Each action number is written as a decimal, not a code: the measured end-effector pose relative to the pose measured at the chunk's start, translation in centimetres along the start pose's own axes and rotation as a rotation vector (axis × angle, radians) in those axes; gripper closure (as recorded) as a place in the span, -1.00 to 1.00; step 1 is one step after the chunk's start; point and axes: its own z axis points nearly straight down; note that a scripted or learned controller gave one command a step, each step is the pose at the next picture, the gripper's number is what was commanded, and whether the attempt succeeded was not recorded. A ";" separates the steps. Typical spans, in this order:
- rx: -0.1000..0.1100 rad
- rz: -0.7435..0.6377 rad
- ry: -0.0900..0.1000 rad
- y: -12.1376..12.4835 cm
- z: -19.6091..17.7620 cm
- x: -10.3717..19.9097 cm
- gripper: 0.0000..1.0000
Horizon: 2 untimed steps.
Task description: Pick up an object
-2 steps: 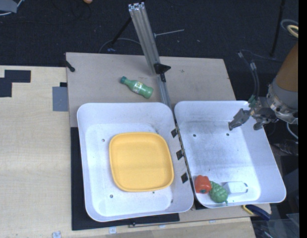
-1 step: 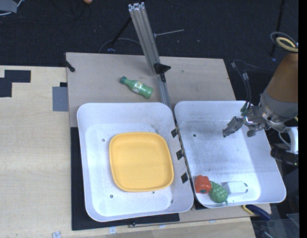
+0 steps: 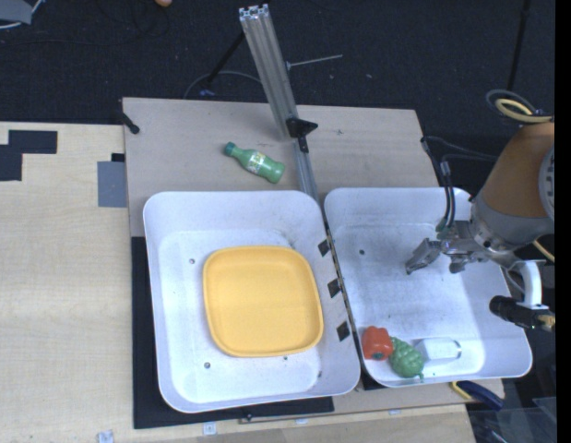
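Observation:
In the right bin (image 3: 396, 220) three small things lie by the near edge: a red pepper-like toy (image 3: 376, 342), a green bumpy toy (image 3: 406, 359) and a small white object (image 3: 440, 348). A yellow square plate (image 3: 263, 299) fills the middle of the left bin (image 3: 174, 220). My gripper (image 3: 439, 257) hangs over the right part of the right bin, well behind the toys. Its fingers spread apart with nothing between them.
A green bottle (image 3: 255, 162) lies on the bench behind the left bin. A slanted metal rail (image 3: 276, 72) rises from the bench between the bins. Black clips (image 3: 333, 284) sit along the bins' shared edge. Cables run at the right.

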 end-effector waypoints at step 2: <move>-0.009 0.001 -0.002 1.1 -6.7 0.1 1.00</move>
